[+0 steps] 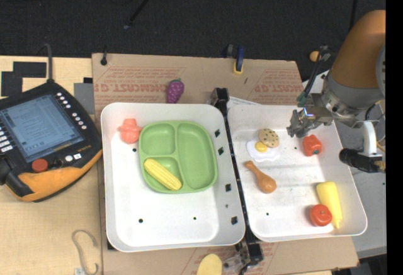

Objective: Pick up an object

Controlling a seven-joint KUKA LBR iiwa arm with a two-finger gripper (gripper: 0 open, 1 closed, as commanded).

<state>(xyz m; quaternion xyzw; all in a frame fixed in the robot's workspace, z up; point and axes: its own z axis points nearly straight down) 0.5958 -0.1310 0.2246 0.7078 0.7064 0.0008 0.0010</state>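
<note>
My gripper (298,125) hangs over the back of the right bin (352,220), just left of and above a small red toy (312,145) that lies on the bin floor. Nothing shows in its grasp. To its left, a cookie (269,137) rests by a fried egg (262,151). A brown drumstick (261,177) lies mid-bin. At the front right, a yellow piece (329,199) lies beside a red tomato (320,215).
The left bin (164,230) holds a green divided plate (192,154) bearing a corn cob (162,174), plus a pink toy (129,131). Purple grapes (175,90) lie behind the bins and a yellow lemon (210,264) in front. A teach pendant (44,135) sits far left.
</note>
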